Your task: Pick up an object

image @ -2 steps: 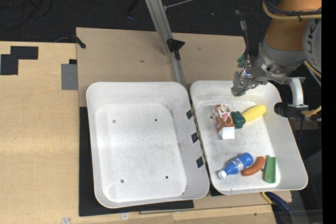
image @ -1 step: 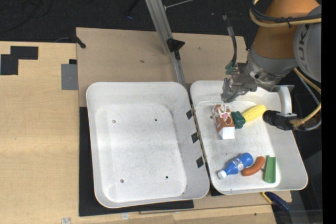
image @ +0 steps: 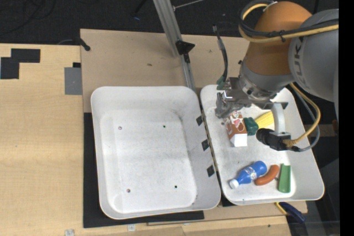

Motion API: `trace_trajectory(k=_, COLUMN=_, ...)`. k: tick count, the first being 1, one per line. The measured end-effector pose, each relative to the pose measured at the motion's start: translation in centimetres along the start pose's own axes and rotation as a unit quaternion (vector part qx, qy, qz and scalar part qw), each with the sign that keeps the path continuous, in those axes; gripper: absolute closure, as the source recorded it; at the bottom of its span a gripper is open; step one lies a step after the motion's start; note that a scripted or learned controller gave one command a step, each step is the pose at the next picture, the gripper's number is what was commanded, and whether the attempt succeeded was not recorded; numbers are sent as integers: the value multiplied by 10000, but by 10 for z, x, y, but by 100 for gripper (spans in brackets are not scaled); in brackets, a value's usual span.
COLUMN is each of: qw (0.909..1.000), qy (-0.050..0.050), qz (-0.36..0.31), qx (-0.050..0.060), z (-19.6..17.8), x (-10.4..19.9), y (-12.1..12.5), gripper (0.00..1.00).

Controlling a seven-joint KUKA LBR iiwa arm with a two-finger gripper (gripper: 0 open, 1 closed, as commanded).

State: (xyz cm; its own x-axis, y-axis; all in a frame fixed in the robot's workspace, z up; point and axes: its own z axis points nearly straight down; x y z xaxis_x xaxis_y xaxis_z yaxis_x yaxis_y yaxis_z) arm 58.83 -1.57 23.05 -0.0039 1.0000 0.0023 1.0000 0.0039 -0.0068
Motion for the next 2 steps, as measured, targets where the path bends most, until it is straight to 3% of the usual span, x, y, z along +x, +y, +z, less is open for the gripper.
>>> trace_trajectory(k=2, qw=10000, qy=-3, qz=-3, qx=-1, z=-9, x=92, y=-50, gripper=100)
